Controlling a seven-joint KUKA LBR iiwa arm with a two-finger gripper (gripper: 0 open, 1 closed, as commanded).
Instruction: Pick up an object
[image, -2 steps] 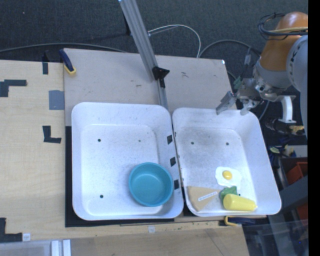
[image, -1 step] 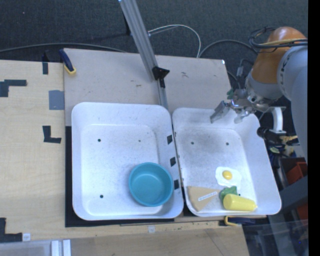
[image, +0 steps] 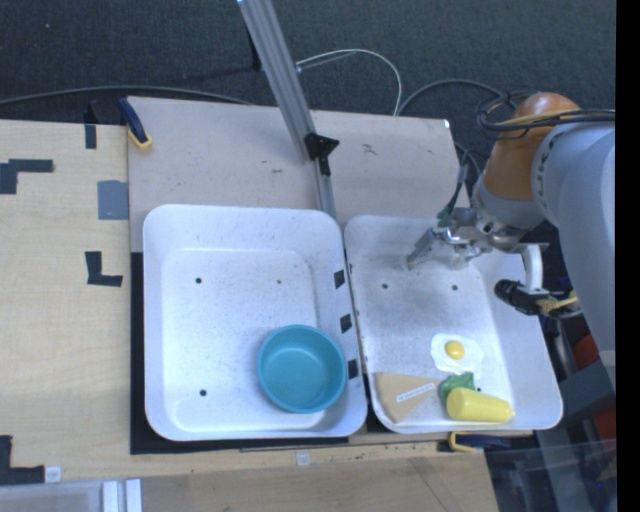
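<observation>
Where the pale wooden bench (image: 60, 330) meets dark carpet (image: 120, 50), two white bins sit side by side. Nearest, the right bin (image: 525, 350) holds a yellow corn cob (image: 478, 405) touching a green piece (image: 457, 382), a cheese wedge (image: 403, 393) just beside them, and a fried egg (image: 456, 351) behind. Left bin (image: 170, 300): one blue bowl (image: 300, 367). Farther back, the gripper (image: 440, 247) hovers over the right bin's bare rear floor, fingers slightly parted, holding nothing.
</observation>
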